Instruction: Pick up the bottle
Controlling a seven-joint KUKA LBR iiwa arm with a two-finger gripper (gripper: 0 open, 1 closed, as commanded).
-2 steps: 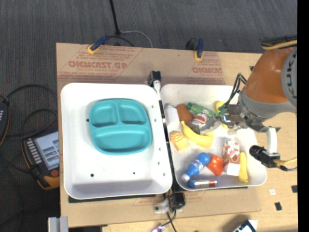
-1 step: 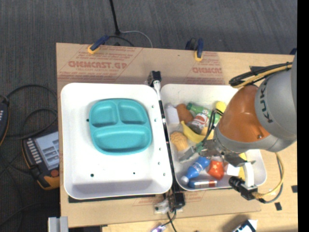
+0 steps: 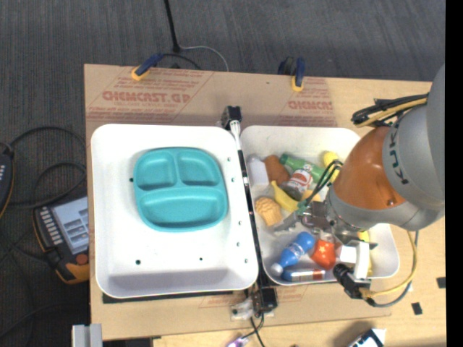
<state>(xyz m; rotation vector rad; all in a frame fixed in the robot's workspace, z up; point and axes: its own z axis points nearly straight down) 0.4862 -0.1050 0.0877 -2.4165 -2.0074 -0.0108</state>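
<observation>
- Plainly, the bottle (image 3: 302, 170), green with a label round its middle, lies on its side toward the far part of the right bin (image 3: 383, 262), among the clutter and not lifted.
- Just beside it lie a brown item (image 3: 275, 168) to the left and a yellow banana-like piece (image 3: 283, 196) on the near side; a blue and white object (image 3: 295, 251) and an orange one (image 3: 324, 252) sit nearer still.
- So the pick-up looks undone: nothing of the bottle is raised off the bin floor.
- The gripper (image 3: 318, 219) hangs low over the middle of that bin, on the near side of the bottle; whether it is open or closed I cannot tell.
- The arm (image 3: 376, 179) leans in from the right, its orange band bulking over the bin's right half.
- The left bin (image 3: 108, 266) holds a teal divided tray (image 3: 181, 188), well apart on the same surface (image 3: 145, 96).
</observation>
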